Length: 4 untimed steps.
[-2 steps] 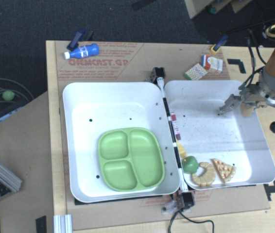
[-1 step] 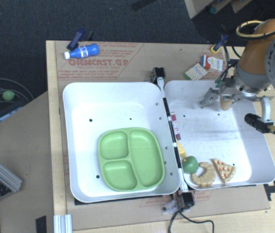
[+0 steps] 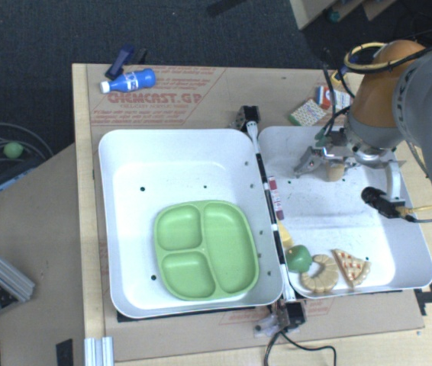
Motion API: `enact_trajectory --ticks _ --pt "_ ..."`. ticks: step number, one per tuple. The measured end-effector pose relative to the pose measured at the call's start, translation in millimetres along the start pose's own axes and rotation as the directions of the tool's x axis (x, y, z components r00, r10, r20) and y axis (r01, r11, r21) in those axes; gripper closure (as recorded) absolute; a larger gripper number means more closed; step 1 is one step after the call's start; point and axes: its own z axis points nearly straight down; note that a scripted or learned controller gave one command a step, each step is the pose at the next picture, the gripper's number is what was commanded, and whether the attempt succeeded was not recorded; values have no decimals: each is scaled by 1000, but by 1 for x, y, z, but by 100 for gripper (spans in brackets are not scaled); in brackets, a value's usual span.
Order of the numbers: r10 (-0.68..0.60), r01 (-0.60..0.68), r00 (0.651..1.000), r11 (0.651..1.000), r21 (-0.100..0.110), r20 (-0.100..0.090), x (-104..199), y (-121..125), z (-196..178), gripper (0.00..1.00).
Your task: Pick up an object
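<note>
My gripper (image 3: 317,160) hangs low over the back part of the right bin (image 3: 407,239), below the grey wrist and its orange band. A small beige thing (image 3: 336,171) shows right beside the gripper, and I cannot make out what it is or whether it is held. At the front of the right bin lie a green round fruit (image 3: 298,258), a tan croissant (image 3: 320,275) and a pizza slice (image 3: 350,266), all well apart from the gripper. A green divided plate (image 3: 204,248) rests in the left bin (image 3: 124,166).
Behind the bins, a blue and white bottle (image 3: 129,81) lies on the bench at the back left. A small patterned packet (image 3: 306,113) sits behind the right bin. A black clip (image 3: 249,117) stands where the bins' walls meet.
</note>
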Motion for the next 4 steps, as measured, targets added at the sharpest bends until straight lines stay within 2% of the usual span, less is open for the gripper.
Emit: enact_trajectory --ticks 1,2,3,4 --pt "3 -3 1000 1000 -4 4 -39 -2 -1 0" --pt "2 -2 1000 1000 -6 4 -70 -1 -68 0" --pt "2 -2 1000 1000 0 1 -38 -41 0 0" --pt "2 -2 1000 1000 -5 4 -75 -13 -57 0"
